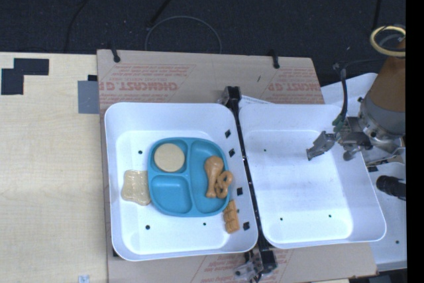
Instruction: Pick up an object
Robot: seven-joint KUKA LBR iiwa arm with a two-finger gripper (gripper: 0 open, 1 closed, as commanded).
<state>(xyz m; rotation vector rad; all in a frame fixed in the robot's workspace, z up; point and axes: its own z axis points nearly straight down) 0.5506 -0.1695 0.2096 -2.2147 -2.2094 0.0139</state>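
Nearest the camera, a small tan piece (230,217) lies on the floor of the left bin (126,142), just off the lower right corner of a blue tray (177,199). That divided tray sits mid-bin: a round beige disc (169,157) fills its upper left compartment, and a knobbly tan pretzel shape (217,177) lies along its right compartment. Touching the tray's left edge, a pale slice (136,187) rests on the bin floor. Over the right bin (298,209), the gripper (334,146) reaches in from the right rim above bare floor, well apart from every object. Its fingers seem spread with nothing between them, though I cannot tell for certain.
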